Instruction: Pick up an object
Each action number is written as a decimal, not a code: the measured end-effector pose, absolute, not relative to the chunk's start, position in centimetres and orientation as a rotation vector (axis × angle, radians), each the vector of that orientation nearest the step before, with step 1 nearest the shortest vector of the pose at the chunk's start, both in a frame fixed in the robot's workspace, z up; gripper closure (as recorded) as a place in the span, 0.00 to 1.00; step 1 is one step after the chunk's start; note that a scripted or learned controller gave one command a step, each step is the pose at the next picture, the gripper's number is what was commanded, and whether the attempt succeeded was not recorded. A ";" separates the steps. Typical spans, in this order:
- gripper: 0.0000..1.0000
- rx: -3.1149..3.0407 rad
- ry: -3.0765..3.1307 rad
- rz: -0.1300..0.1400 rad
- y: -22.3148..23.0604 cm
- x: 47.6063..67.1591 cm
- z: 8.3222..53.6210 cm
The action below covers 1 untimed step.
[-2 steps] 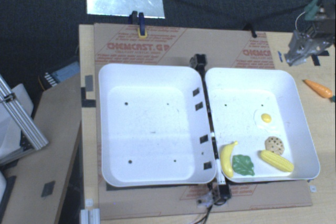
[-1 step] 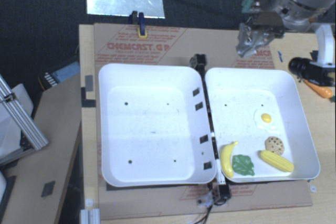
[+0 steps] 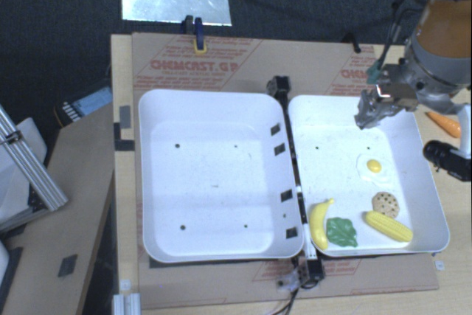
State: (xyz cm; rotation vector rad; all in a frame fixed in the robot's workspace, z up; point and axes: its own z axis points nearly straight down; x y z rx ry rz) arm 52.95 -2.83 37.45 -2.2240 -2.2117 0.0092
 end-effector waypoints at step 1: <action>1.00 -2.207 -2.230 0.002 4.8 49.5 33.1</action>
